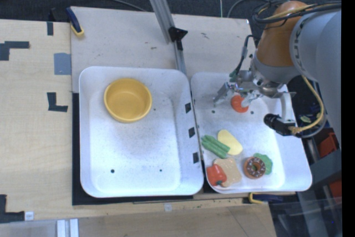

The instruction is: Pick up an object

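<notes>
Fingers (222,94) of the gripper (237,96) were spread, w/ a small round red-orange object (240,104) just beside and below them, in upper part of the right white bin (294,172). Not clear if it was touched. Nearer front: yellow oval piece (229,142), green pod-shaped toy (214,146).

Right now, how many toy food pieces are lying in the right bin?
6. A red-orange piece under the tool; green beans and a yellow piece mid-bin; red pepper, toast and donut along the near edge. The arm may hide more.
</notes>
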`<state>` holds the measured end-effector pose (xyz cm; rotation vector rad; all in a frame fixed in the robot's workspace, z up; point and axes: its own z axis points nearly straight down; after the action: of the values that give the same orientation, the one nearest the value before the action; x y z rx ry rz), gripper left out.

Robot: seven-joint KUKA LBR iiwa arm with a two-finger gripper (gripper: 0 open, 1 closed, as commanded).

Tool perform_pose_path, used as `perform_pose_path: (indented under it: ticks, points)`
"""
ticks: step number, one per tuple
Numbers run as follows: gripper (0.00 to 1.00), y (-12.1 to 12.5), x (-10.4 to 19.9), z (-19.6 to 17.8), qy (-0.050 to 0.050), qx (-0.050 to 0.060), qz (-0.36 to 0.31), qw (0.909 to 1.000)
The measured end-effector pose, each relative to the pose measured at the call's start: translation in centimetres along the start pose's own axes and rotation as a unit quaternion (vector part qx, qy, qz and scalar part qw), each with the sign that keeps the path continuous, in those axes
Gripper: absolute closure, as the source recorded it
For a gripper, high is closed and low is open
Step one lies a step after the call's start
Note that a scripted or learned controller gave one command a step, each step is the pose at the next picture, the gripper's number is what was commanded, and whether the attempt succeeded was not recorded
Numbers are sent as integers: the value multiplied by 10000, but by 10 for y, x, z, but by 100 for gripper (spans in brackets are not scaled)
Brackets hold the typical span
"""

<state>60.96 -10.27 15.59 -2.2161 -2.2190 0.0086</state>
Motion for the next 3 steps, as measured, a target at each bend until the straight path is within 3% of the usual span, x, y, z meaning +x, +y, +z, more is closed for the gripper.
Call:
perform_pose_path:
  ticks: [1, 2, 3]
  points:
    - [0, 2, -3, 45, -3, -5, 1, 10000]
    - [100, 3, -2, 32, 1, -23, -6, 10000]
    - [100, 3, 3, -30, -3, -63, -5, 10000]
